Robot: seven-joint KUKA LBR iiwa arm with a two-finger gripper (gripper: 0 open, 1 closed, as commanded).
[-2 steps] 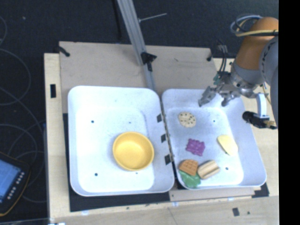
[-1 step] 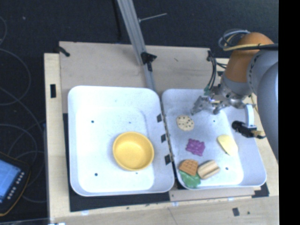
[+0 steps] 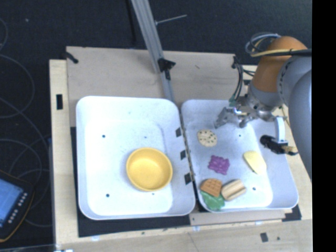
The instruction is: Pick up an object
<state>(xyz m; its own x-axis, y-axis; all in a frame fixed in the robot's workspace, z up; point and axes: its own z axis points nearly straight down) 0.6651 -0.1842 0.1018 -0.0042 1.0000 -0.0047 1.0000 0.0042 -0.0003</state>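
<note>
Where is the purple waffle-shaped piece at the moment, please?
The purple waffle piece lies near the middle of the right bin, just below the round cookie and above the hot dog bun.

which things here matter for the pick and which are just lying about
For the pick:
gripper, above the right bin
cookie
purple waffle
yellow wedge
bun
sandwich
yellow bowl, in the left bin

Lying about:
metal pole
tablet
cables
</note>
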